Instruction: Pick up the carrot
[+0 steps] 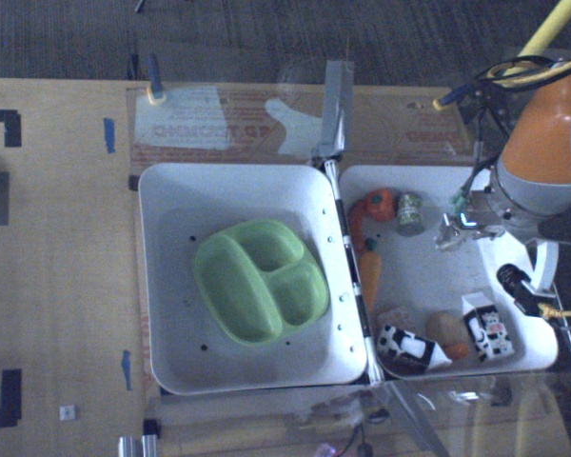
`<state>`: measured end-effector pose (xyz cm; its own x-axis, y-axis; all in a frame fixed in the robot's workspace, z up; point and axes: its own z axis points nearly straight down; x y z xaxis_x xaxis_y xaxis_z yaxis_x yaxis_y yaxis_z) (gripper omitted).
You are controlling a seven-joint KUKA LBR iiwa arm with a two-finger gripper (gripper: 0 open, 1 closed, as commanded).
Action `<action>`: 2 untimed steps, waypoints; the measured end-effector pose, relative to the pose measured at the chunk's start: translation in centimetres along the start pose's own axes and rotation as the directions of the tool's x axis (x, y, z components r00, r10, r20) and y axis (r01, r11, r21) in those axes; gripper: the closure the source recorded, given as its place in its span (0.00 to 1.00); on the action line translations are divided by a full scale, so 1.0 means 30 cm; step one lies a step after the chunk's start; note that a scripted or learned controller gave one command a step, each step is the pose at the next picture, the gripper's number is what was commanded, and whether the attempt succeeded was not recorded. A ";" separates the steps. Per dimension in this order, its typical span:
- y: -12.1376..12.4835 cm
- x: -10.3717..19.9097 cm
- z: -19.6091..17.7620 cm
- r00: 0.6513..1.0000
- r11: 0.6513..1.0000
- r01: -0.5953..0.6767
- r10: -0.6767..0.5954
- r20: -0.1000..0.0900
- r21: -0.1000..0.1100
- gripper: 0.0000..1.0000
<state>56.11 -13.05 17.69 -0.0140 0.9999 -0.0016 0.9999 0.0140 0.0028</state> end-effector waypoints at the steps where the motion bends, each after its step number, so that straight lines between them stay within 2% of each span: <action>1: -0.162 -0.007 -0.082 0.995 0.995 -0.102 0.102 -0.002 0.005 1.00; 2: -0.135 0.055 -0.190 0.874 0.874 0.486 -0.486 0.001 -0.002 1.00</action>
